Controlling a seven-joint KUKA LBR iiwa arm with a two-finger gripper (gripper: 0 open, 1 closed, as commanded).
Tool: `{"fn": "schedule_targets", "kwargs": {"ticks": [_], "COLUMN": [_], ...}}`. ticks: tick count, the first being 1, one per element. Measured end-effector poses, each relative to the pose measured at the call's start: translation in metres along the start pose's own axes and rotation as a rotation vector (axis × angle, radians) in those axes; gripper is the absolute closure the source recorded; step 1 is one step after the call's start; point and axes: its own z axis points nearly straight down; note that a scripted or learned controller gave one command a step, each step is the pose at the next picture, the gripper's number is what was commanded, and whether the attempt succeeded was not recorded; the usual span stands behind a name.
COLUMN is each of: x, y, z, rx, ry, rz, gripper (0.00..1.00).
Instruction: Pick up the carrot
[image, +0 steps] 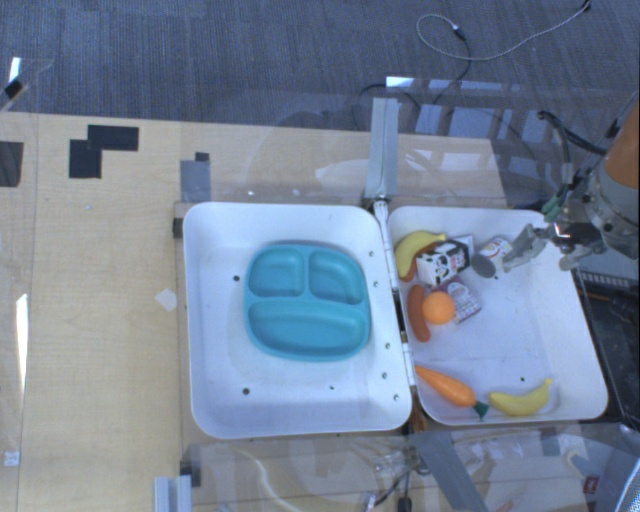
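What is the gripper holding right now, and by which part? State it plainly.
Nothing. The gripper hangs over the upper part of the right white bin with nothing between its fingers; the orange carrot lies at the bin's lower left.

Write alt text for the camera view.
A carrot lies at the near edge of the right bin, beside a banana, while the gripper hovers over the bin's far side. The left bin holds a blue divided plate.

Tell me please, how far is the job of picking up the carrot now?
Nothing looks done yet. The carrot lies at the near edge of the right bin, beside a banana. In hand: the claw is over the bin's far side, apart from the carrot. Left: reaching the carrot, gripping it and lifting it.
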Motion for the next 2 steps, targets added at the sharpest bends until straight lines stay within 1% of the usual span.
{"fn": "schedule_targets", "kwargs": {"ticks": [1,2], "x": [0.028,0.059], "y": [-0.014,-0.04], "z": [0.154,0.176], "rx": [0.002,-0.014], "ry": [0.001,-0.002], "rz": [-0.095,0.195], "gripper": [0.0,0.0]}}
